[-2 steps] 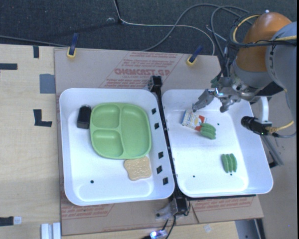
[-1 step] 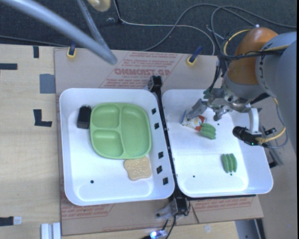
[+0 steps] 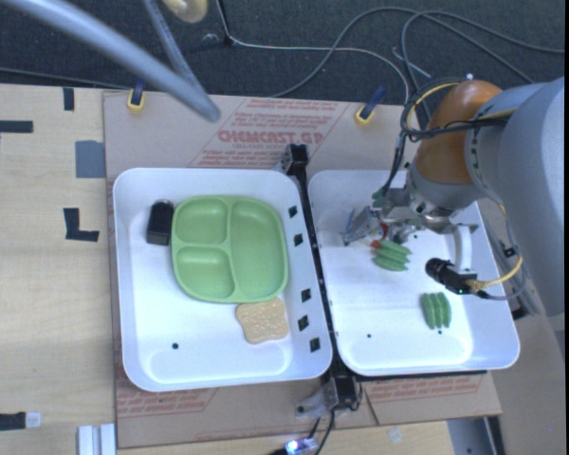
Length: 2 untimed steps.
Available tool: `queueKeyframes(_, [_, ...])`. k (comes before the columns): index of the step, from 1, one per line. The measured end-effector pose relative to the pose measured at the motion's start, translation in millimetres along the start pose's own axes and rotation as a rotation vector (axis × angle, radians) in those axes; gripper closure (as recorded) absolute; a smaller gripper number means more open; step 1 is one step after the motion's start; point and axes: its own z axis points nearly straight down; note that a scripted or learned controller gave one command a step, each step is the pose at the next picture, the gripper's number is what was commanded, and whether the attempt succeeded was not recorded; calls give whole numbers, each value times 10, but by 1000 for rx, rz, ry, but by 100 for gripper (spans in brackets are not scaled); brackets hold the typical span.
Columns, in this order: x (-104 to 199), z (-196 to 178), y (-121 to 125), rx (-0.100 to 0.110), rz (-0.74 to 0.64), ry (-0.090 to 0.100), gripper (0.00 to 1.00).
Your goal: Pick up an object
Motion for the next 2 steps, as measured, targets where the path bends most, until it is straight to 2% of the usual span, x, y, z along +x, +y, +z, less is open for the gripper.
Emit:
queueKeyframes(1, [4, -133, 8, -1, -1, 0, 100])
queueKeyframes(2, [97, -722, 10, -11, 0, 0, 100])
